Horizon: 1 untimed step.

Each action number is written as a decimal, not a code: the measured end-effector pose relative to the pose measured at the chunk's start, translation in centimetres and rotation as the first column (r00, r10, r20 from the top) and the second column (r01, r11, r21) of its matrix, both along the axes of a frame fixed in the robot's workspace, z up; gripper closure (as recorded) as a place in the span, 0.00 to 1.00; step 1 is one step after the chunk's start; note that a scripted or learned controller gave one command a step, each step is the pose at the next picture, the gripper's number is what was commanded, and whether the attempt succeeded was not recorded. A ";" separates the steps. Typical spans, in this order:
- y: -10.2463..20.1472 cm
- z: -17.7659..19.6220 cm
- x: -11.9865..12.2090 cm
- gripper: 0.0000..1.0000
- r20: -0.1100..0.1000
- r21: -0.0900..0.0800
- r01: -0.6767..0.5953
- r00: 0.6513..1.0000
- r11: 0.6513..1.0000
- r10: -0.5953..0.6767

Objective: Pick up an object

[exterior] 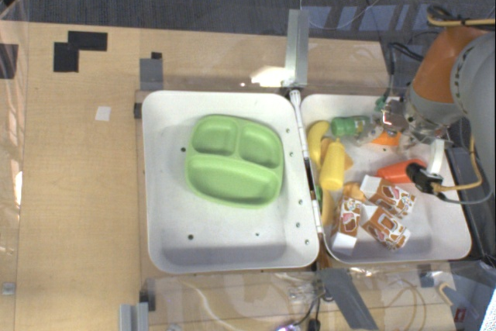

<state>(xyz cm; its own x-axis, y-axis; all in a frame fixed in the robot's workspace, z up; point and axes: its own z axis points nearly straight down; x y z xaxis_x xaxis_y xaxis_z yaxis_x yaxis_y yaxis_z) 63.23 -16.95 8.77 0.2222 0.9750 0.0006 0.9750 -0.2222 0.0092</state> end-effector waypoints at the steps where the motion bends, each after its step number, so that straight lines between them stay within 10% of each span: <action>1: -2.0 0.2 -11.4 0.00 0.001 -0.003 -0.109 0.994 0.994 0.109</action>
